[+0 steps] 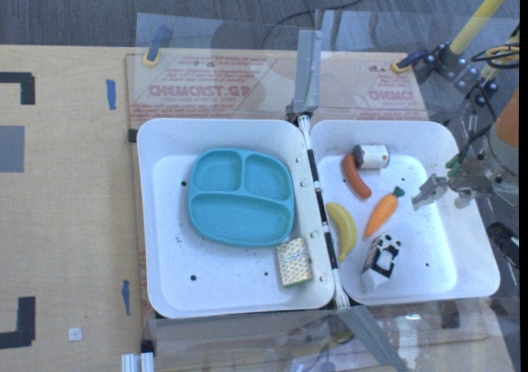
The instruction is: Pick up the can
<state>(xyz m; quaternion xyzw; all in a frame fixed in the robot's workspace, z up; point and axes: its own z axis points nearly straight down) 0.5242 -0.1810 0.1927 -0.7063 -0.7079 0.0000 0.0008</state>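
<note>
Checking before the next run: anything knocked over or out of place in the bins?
The can lies on its side at the back of the right bin, beside the sausage. The carton is tipped over near the front. Nothing looks spilled or damaged.

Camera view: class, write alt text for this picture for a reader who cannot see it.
A small can lies on its side at the back of the right white bin, with a sausage, carrot, banana and carton. The gripper hovers at that bin's right side; the left bin holds a blue plate.

Grey metal pincer [441, 189], orange band above wrist, dark cables alongside
</note>
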